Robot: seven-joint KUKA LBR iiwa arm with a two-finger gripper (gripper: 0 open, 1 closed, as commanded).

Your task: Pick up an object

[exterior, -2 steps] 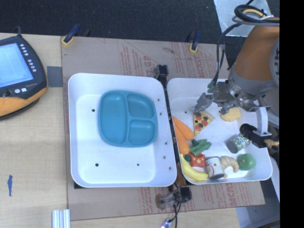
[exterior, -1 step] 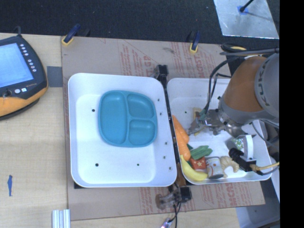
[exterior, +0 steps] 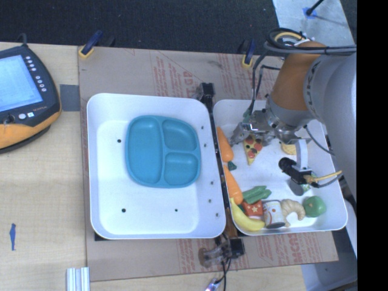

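Blue divided plate [exterior: 162,151] in left bin [exterior: 100,162], teach pendant [exterior: 24,96] far left

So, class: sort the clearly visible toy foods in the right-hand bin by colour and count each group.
Orange: 2, both carrots
Yellow: 1, banana
Green: 2, pea pod, apple
Multicoloured: 1, pizza slice
Total: 6

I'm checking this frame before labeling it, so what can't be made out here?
- End effector in the camera view: the wrist above covers it, so its grip is unreadable.
- Pizza slice: top edge tucked under the end effector.
- Can label: too small to read.
- Right bin: partly covered by the arm.
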